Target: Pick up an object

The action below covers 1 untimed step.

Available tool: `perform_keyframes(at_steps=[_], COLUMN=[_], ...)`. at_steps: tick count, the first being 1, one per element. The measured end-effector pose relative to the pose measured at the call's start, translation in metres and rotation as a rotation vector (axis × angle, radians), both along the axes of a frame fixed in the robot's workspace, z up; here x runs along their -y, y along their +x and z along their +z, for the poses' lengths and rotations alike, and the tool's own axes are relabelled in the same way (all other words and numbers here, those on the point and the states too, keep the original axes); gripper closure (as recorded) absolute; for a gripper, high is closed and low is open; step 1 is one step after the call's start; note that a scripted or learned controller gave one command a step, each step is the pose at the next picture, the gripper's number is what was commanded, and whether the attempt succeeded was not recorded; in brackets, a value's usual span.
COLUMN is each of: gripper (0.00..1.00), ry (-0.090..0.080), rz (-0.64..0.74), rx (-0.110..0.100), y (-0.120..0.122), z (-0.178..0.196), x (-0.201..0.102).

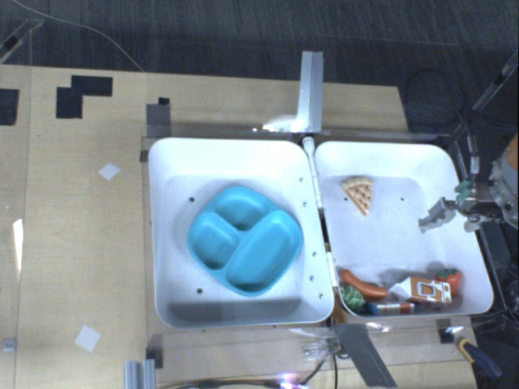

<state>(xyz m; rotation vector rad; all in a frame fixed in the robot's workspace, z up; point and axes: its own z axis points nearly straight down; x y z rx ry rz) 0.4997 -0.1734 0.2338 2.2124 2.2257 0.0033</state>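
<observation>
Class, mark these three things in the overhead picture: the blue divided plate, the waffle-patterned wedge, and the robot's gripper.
blue divided plate (246,240), camera view, on the ridge where its compartments meet.
waffle-patterned wedge (358,194), camera view, on the middle of its gridded face.
gripper (442,215), camera view, between its fingertips, over the right bin.

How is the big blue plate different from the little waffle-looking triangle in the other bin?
The blue plate is much bigger than the waffle triangle. The plate is smooth, rounded and split into three compartments; the triangle is flat, tan and has a criss-cross pattern. The plate lies in the left bin, the triangle in the right bin, near its back. Both lie flat on a white bin floor, and the claw touches neither.
</observation>
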Motion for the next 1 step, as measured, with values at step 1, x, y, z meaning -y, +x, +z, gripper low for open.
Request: perform_keyframes(at_steps=[1], gripper=[0.0], ry=[0.001], rz=[-0.068], rx=[-0.002], y=[-0.0123], z=[-0.1019], x=[0.0323])
